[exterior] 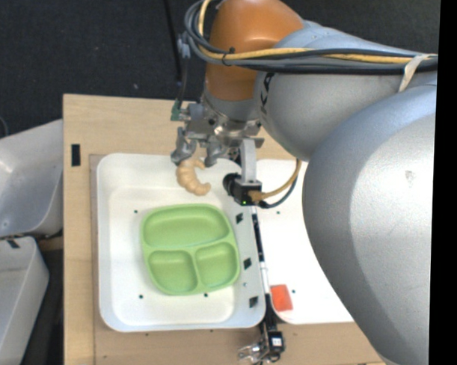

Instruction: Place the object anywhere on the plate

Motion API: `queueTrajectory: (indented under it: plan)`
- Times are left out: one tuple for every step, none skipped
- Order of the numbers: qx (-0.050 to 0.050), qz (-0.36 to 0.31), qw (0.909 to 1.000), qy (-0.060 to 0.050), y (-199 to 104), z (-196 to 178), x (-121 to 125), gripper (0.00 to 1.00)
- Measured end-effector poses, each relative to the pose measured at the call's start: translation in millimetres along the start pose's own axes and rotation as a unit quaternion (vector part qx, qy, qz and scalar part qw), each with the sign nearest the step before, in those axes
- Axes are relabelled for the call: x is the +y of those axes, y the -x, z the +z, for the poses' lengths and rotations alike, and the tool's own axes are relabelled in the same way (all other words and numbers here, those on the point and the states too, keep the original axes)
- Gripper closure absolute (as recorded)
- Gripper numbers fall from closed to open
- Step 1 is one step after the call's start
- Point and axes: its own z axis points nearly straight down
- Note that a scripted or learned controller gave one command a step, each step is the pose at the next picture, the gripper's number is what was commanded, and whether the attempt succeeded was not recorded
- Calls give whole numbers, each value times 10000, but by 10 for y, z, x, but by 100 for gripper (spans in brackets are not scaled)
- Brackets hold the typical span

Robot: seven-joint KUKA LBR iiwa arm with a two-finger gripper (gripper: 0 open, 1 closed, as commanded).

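- Camera view, looking down at a slant: the metal two-finger pincer (pixel 193 156) hangs at the far edge of the left bin, its fingers pointing down and spread only a little.
- Between and just under the fingertips sits a pale tan, curved, croissant-shaped object (pixel 191 177); its upper end meets the fingers, while its lower end curls toward the right over the bin floor. Whether it is lifted or resting on the floor cannot be told.
- Above the pincer, the arm's orange band (pixel 244 44) and a bundle of black and yellow cables rise toward the top of the frame; the large grey arm (pixel 378 183) fills the right side.
- Just beside the croissant-shaped object, nearer the camera, lies a light green plastic plate with three compartments (pixel 189 248). Object and plate are apart, not touching.
- The plate rests in the middle of the shallow white left bin (pixel 112 286), which stands on a light wooden bench (pixel 81 120).
- The white right bin (pixel 314 301), mostly hidden by the arm, holds a small orange-red block (pixel 281 298) near its front left corner.
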Motion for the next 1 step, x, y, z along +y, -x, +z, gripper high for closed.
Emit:
queueTrajectory:
  plan:
    - [-8, 10, 10000, -16, 23, -2, -15, 0]
